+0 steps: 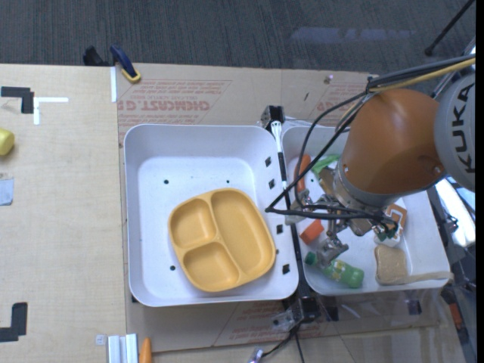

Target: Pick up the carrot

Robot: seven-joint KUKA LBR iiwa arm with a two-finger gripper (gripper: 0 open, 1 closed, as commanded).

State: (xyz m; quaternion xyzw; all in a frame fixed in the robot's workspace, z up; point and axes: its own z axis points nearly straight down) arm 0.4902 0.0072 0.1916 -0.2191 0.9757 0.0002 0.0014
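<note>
Hanging low over the right bin (432, 237), the jaws sit under the big orange band (389, 142) of the arm, and the band and some black wires hide a lot of them, so it is not possible to tell if they are open or closed. Nothing can be seen held between them. Just beside the jaws, on the side toward the left bin, lies a small orange-red bit (311, 231), and it is too hidden to say what it is. Just below the jaws lies a green bottle (342, 273), and near that is a slice of bread (391, 264). The carrot (302, 172) seems to be the long orange thing with a green leafy top, lying close to the wall between the two bins, farther up the bin than the jaws. So the jaws are near it but not on it. To do this step well, the arm should lift a little, slide up the bin until the jaws are over the middle of the carrot, turn so they cross its thin side, and come down slowly. The wall is very close, so one side could bump it. The left bin (144, 203) holds a yellow plate (220, 240) with three parts, and both bins rest on the brown surface (60, 225).
</note>
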